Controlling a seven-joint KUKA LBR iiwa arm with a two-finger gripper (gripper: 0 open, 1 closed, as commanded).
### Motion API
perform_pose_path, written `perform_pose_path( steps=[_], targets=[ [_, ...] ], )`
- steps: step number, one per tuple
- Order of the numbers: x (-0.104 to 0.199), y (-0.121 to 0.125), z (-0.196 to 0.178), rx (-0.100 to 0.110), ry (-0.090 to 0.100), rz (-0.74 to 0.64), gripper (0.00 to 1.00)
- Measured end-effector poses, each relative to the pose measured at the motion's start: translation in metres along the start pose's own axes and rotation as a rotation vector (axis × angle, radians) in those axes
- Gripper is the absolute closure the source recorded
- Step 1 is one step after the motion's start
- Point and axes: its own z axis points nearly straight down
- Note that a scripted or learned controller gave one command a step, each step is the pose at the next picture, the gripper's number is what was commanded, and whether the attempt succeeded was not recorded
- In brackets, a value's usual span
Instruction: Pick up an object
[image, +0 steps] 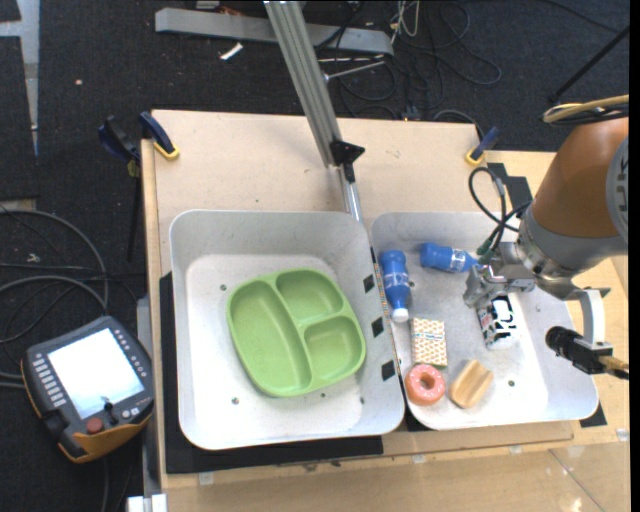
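Pendant (88, 385): sitting on the floor off the bench's left edge, screen lit up white.
Clamps (152, 132): a blue and yellow one on the bench's far left corner, another at the far right corner.
Left bin (200, 250): white, takes up the left half of the bench.
Green tray (296, 330): three-compartment plate, lying pretty much in the middle of the left bin, turned a bit off square.
Metal pole (310, 85): slants down from the far edge of the bench to the seam between the two bins.
Right bin (560, 395): white, right next to the left one, all the small stuff is in here.
Blue bottle (395, 283): lying along the right bin's left edge, white cap pointing to the near side.
Checkered packet (429, 342): flat, just right of the bottle's cap end.
Donut (427, 384): pink, near edge of the right bin, just below the packet.
Bread roll (471, 384): tan, right beside the donut on the near edge.
Second blue bottle (446, 258): lying toward the far edge of the right bin, just left of the gripper.
Gripper (496, 322): down low in the middle of the right bin, over a black and white object (499, 318). Honestly can't tell if the jaws are clamped on it or not.
Arm (590, 190): grey with the orange band, coming in over the bin's right edge.
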Motion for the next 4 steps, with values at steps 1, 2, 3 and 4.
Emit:
perform_pose_path(
  steps=[1, 2, 3, 4],
  targets=[
    [0.063, -0.007, -0.003, 0.002, 0.003, -0.007, 1.0],
    [0.11, -0.017, -0.013, 0.003, 0.003, -0.007, 1.0],
    [0.166, -0.018, -0.028, 0.0, 0.003, -0.007, 1.0],
    [0.218, -0.027, -0.025, 0.004, 0.003, -0.007, 1.0]
  ],
)
